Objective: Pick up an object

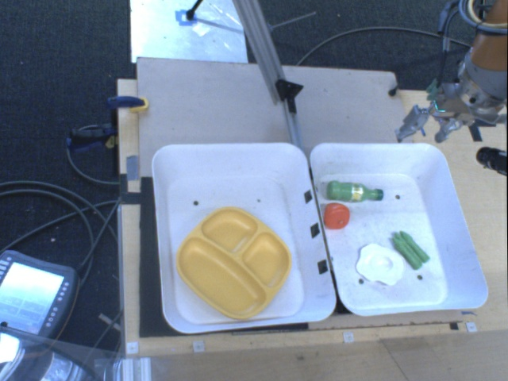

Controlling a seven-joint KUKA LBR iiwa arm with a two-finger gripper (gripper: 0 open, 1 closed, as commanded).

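Note:
The right bin holds a green bottle lying on its side, a red tomato, a white fried egg and green beans. My gripper hangs above the far edge of that bin, at the upper right, well apart from all of them. Its two fingers are spread, with nothing between them.
The left bin bears a yellow divided plate. A grey metal pole slants across the board behind the bins. Cables and a teach pendant lie off the bench at the left.

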